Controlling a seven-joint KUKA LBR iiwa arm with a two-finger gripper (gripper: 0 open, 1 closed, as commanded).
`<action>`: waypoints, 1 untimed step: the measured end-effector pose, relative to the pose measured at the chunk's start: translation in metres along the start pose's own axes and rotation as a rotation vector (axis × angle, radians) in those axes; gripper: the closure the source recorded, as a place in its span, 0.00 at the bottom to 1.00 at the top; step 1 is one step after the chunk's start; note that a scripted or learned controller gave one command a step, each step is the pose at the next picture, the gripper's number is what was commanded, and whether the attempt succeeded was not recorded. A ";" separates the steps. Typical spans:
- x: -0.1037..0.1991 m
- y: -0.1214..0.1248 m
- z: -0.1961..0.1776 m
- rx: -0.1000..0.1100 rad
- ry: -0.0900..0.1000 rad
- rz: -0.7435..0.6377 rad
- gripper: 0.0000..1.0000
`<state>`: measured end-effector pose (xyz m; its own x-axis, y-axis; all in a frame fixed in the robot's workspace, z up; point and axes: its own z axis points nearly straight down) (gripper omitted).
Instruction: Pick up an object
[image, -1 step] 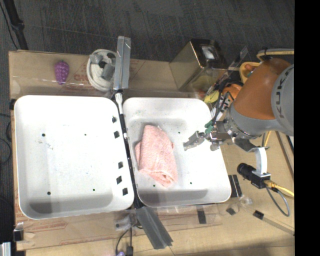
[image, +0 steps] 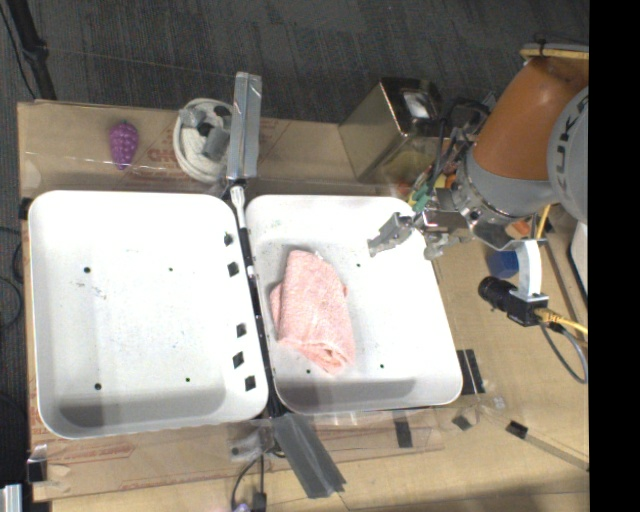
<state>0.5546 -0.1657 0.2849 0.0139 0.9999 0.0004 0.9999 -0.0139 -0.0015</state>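
Two shallow white plastic bins sit side by side on a brown cardboard-covered desk (image: 130, 445). In the right bin (image: 420, 350), a soft, folded pink towel (image: 314, 310) with a nubby terry texture lies left of centre. Over that bin's far right corner hangs the metal gripper (image: 385, 238), holding nothing; whether it is released or clenched cannot be told. Farther back lie a purple lump (image: 123, 143) and dark carpet.

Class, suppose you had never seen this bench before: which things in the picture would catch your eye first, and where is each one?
First, the pink towel, folded and lying in the middle of the right bin. Next, the grey and orange arm coming in from the right, its claw over that bin's far right corner, apart from the towel. A small purple toy sits on the bench beyond the left bin.
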 end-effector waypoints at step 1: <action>0.013 0.024 0.153 0.006 0.000 -0.018 0.00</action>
<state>0.5787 -0.1530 0.1323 -0.0044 1.0000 0.0006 1.0000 0.0044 -0.0071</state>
